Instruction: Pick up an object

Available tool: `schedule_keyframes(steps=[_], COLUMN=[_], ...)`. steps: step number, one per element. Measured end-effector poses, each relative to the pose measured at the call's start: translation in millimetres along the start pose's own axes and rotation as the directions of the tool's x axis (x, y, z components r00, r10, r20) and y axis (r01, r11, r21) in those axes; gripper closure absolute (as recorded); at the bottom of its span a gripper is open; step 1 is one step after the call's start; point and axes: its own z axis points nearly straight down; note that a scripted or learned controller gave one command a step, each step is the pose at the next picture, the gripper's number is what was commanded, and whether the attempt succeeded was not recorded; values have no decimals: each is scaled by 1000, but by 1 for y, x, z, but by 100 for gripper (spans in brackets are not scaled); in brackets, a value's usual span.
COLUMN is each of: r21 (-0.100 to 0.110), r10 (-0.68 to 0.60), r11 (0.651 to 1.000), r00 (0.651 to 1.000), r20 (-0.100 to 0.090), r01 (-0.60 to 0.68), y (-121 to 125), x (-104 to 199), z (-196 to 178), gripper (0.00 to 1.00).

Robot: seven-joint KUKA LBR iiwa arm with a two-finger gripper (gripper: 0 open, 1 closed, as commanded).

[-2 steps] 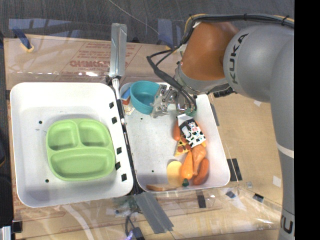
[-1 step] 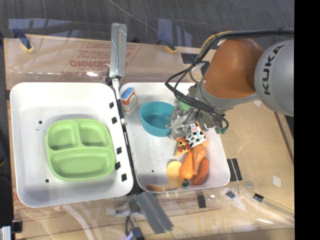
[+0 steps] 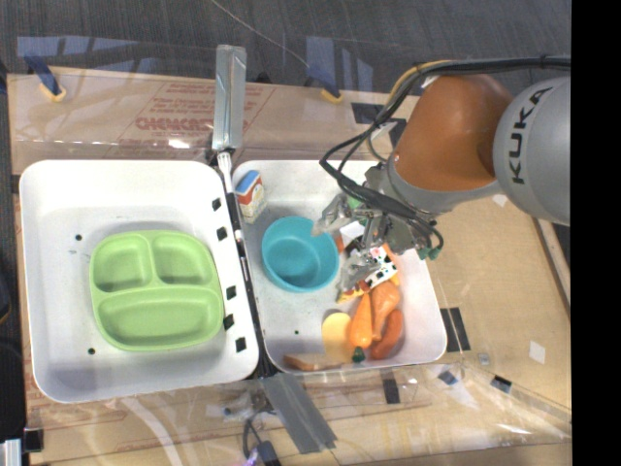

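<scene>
Grey KUKA arm [image 3: 456, 149] reaches from right w/ its gripper [image 3: 367, 250] low in right bin [image 3: 291, 343], finger state can't tell, just above carrot [image 3: 363, 323] & sausage [image 3: 391, 330], blue bowl [image 3: 299, 252] beside it at left.

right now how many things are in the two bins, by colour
green: 1, divided plate in the left bin
blue: 1, bowl
white with label: 1, small carton
orange: 1, carrot
yellow: 1, round piece
red-orange: 1, sausage-like piece
brown: 1, thin piece at the right bin's front wall
total: 7
</scene>
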Motion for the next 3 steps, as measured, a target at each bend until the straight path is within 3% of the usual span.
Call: schedule_keyframes(steps=[1, 2, 3], r21=[0, -15, -2], r10=[164, 624, 760], r11=[986, 781, 650], r00=[986, 781, 650], r20=[0, 4, -1], r01=[-164, -624, -760], y=[-59, -63, -9], x=[59, 7, 84], z=[39, 87, 101], gripper=[0, 0, 0])
